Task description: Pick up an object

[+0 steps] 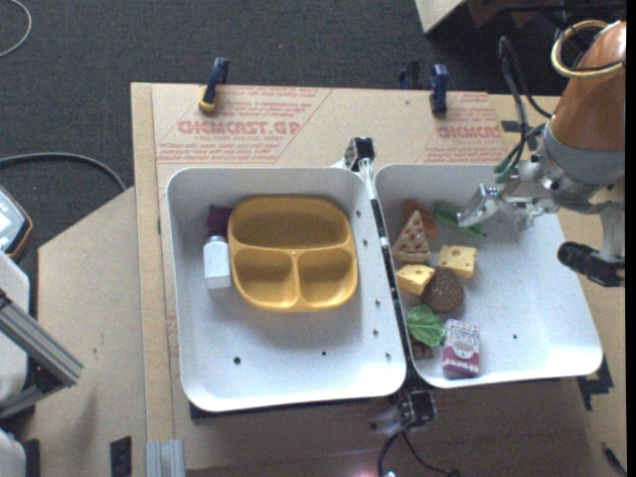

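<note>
Approaching, by my read: the gripper (484, 207) sits low over the far part of the right bin (556, 306), arm coming in from the right, nothing lifted yet.

Pincer state: can't tell how far open. The metal tip is small and blurred against the white floor, and I see no object clearly held by it. A green item (455, 216) lies just beside the tip, on its left; touching or just apart, can't say.

Candidate objects, all in the left half of the right bin:
- pizza-like wedge (412, 237), near the divider, left of the tip
- yellow cheese block (458, 260), just nearer than the tip
- second yellow block (414, 278), beside the divider
- dark round piece (443, 290), touching or nearly touching both blocks
- green leaf (425, 323) and red-and-white packet (460, 350) at the near end

Left bin (189, 296) holds a yellow divided plate (293, 251) with a small white bottle (217, 262) at its left edge. Well away from the arm.

Next move, judged: closest targets are the green item or the cheese block. Needs a small shift left or nearward, tip centred over one piece, then descent and close. Cluster is tight, so risk of nudging neighbours or pinching two at once. The cheese block has the most free space on its right side.
</note>
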`<state>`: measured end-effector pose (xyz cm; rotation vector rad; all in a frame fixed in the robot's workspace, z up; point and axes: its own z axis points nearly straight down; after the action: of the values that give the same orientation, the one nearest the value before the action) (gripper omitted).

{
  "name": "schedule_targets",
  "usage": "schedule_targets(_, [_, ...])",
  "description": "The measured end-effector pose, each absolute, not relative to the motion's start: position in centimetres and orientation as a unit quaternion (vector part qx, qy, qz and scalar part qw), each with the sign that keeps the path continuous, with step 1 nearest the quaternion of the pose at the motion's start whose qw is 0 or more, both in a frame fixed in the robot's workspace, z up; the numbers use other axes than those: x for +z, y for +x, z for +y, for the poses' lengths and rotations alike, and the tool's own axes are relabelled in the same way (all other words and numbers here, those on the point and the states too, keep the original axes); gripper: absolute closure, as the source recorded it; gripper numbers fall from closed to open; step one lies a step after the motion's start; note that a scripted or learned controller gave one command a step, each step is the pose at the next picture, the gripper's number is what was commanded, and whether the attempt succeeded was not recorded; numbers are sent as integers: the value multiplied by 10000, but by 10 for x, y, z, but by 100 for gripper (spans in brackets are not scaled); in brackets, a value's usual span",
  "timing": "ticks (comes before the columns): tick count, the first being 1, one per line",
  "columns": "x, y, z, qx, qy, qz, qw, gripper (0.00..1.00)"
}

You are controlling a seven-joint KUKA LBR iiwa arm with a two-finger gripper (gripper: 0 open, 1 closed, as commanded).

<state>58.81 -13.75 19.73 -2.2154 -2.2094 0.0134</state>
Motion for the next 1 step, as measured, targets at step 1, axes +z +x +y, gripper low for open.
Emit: schedule_targets(1, [205, 591, -137, 2, -7071, -7071, 8, 0])
